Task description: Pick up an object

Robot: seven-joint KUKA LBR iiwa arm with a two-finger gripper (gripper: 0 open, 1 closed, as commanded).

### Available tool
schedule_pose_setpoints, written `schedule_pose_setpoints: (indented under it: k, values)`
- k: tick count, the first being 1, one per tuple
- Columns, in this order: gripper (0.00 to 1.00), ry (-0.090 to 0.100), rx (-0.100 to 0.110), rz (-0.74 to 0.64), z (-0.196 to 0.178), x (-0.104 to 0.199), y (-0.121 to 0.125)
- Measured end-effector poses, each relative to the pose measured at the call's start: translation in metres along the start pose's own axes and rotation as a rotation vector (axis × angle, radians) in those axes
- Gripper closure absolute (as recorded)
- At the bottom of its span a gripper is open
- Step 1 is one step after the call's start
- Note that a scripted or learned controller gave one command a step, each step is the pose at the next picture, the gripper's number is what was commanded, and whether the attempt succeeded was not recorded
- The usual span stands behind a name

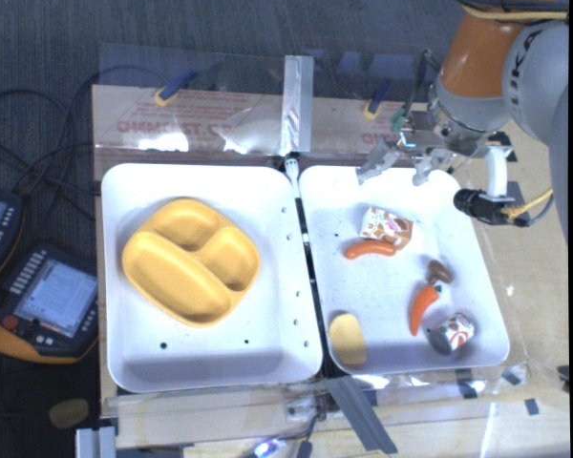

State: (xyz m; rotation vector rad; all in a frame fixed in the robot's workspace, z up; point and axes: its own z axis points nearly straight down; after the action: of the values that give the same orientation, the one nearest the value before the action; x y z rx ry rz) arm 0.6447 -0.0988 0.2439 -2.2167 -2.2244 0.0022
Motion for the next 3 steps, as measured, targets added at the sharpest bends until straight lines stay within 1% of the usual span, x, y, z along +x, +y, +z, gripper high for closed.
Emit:
schedule_pose_setpoints:
  k: [1,2,3]
  values:
    - [0.00,-0.007,-0.032,0.000,0.123,-0.024,-0.035]
    - [0.00,-0.020,-0.061,0.008,0.133,-0.015,-0.058]
    - [0.00,-0.005,-0.015,0.004,0.155,-0.011,-0.078]
